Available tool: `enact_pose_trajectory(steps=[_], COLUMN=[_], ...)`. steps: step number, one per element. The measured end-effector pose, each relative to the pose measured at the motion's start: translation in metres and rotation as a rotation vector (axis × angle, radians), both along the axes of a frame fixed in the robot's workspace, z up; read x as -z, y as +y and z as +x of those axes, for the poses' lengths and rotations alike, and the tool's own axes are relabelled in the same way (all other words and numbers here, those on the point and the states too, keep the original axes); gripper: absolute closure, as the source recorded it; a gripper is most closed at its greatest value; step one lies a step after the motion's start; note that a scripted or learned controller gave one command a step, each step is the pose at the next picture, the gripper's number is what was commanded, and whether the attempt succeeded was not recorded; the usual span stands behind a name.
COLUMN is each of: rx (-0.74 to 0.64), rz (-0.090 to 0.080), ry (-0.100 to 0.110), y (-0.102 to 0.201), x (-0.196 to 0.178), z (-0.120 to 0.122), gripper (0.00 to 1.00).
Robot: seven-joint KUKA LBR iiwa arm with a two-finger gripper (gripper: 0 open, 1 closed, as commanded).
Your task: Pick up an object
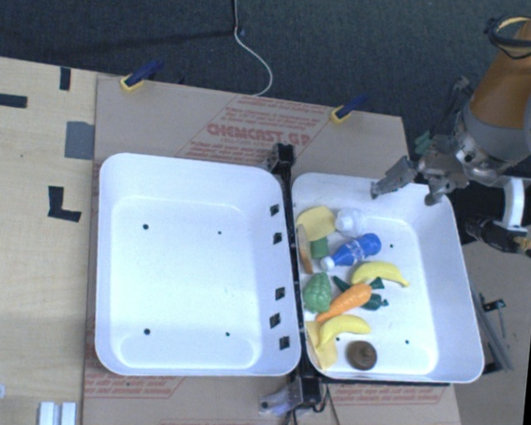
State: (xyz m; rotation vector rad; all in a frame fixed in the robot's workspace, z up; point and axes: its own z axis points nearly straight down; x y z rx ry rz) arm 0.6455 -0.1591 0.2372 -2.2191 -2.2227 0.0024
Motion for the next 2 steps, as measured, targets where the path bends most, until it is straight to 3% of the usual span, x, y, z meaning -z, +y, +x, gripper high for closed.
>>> enact_pose_trajectory(steps=[1,2], rx=[-0.007,0.002], rz=[0.003,-0.009], ry=[0.004,-0.019], y=[0.079,0.060], x=[0.057,0.137], z=[0.016,-0.029], gripper=[0.00,0.00])
